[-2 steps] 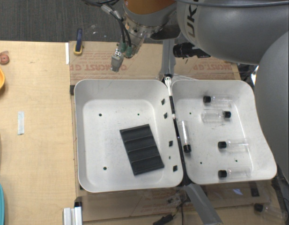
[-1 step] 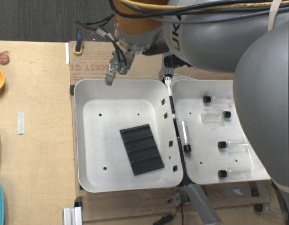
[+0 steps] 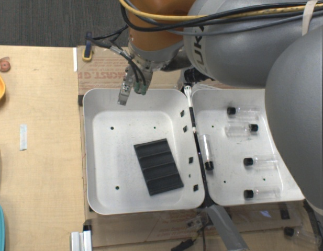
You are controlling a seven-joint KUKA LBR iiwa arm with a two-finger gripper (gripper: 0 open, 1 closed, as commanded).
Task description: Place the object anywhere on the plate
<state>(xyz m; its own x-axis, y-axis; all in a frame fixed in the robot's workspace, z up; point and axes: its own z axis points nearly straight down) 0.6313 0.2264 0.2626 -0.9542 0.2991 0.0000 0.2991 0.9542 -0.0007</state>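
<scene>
Nearest the camera, a black ribbed plate is seen lying flat and slightly skewed in the middle of the left bin. Nothing is seen resting on it.

In the right bin, 4 clear vials with black caps are scattered: 1 near the front edge, 1 just behind it, 1 further back and 1 at the rear. They are kept well apart from the plate by the wall between the bins. A 5th clear tube with a dark tip is laid along that wall, on the right bin's side.

Further back, the gripper is hung over the rear rim of the left bin, near its back-left corner, under the orange band of the arm. Whether the pincer is spread or pressed together cannot be told; the tip is small and cluttered with cables. A greenish bit is seen at the tip, but nothing can be confirmed as gripped.

Behind the bins, a cardboard sheet is laid on the bench.

Progress is judged at 0: the plate is bare, no vial is seen lifted, so pick, carry across and release onto the plate are all left.
</scene>
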